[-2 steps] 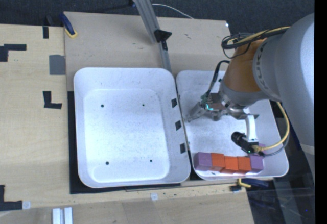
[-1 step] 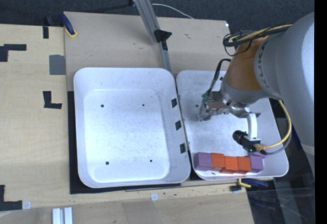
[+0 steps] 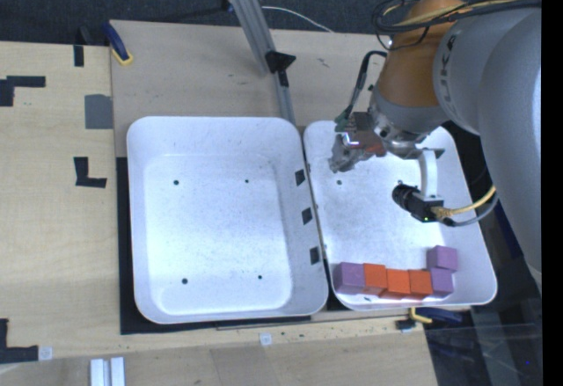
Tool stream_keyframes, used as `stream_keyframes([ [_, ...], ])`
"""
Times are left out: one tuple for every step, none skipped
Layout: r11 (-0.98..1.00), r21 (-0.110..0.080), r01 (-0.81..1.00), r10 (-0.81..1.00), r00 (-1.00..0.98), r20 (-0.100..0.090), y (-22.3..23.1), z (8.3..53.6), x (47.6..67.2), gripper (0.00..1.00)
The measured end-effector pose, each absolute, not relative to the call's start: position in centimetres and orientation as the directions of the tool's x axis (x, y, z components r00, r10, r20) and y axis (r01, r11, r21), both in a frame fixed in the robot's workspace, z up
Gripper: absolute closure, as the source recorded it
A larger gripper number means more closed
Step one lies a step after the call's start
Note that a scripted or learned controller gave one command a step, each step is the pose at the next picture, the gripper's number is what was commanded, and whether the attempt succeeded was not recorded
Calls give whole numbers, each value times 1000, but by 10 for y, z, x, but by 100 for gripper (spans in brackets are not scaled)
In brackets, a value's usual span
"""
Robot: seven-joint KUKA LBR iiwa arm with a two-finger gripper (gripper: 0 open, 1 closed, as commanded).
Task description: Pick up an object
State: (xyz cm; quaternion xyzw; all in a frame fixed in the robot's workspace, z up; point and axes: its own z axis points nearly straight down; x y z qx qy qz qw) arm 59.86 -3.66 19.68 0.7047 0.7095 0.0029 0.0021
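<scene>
Several small blocks lie in a row along the near edge of the right bin: a purple block, an orange block, another orange block, and purple blocks stacked at the right end. My gripper hangs over the far left part of the right bin, well away from the blocks. I see nothing between its fingers, and their state is unclear from this angle.
The left bin sits beside the right one. A metal pole slants up from behind the bins. The grey arm fills the upper right. A black cable connector hangs below the wrist.
</scene>
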Motion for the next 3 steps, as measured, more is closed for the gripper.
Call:
stream_keyframes([
  [4,-7,1000,1000,-4,2,7,191,522,100],
  [6,-2,1000,1000,-6,1,49,191,537,100],
  [-1,0,1000,1000,1,-1,14,209,541,100],
])
